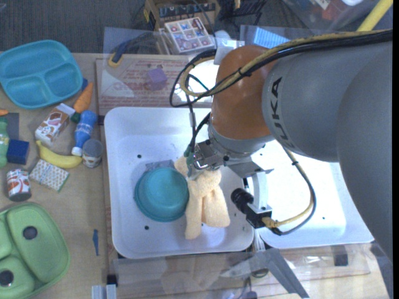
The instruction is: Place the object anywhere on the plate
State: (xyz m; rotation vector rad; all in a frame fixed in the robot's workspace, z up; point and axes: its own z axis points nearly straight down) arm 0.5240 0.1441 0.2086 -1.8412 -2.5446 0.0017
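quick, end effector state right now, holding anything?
End effector: cannot be told; it sits at the top of the yellow cloth, beside the teal plate in the left bin.

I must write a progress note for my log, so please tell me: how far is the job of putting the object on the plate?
Done: the arm has reached the left white bin. In hand: the gripper is at the top of the pale yellow cloth, which hangs beside the round teal plate; whether it truly grips is unclear. Left: most of the cloth lies on the bin floor, right of the plate, so it must go onto it.
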